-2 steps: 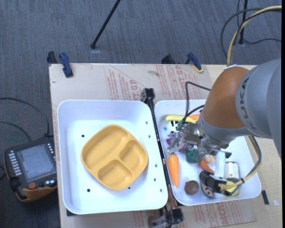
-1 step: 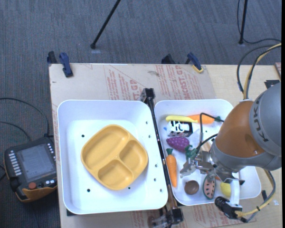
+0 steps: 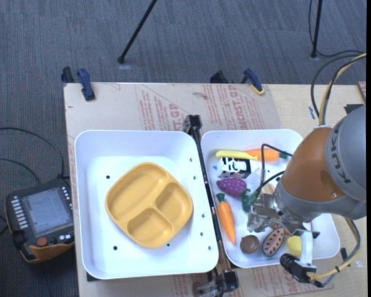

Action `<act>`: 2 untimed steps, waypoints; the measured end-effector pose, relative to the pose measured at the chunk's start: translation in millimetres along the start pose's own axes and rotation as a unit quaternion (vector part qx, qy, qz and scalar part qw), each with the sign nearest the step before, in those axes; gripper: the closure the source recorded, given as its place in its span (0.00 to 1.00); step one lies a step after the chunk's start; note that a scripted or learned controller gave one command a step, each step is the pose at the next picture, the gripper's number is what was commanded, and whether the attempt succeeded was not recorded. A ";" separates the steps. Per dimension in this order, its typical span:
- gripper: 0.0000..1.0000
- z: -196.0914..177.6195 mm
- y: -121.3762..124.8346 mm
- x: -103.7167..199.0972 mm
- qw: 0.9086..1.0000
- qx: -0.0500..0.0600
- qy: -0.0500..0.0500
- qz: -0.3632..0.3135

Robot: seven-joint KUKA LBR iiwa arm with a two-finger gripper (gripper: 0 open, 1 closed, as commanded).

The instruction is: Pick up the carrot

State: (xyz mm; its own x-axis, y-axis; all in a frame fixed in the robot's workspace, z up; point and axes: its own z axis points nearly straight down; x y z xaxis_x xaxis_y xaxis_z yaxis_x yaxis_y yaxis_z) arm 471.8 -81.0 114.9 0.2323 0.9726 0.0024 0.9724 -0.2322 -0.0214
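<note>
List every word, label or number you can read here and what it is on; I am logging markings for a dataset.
Red print on the cardboard sheet under the bins: repeated, upside down and slanted, too faint to read for certain.
Dark letters on the arm's grey shell: partly cut off, not readable.
Black-and-white pattern on a small item in the right bin: no legible text.
Pendant screen: too blurred to read.
</note>
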 end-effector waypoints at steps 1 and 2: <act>1.00 30.3 2.1 -2.8 0.978 -0.002 0.001 0.209; 1.00 -73.1 -11.8 66.8 0.961 -0.007 0.004 0.277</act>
State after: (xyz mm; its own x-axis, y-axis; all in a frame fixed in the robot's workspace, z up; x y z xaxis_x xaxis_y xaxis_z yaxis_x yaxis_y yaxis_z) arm 477.4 -13.8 188.4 0.7149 0.6992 0.0014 0.6992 -0.7149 -0.0086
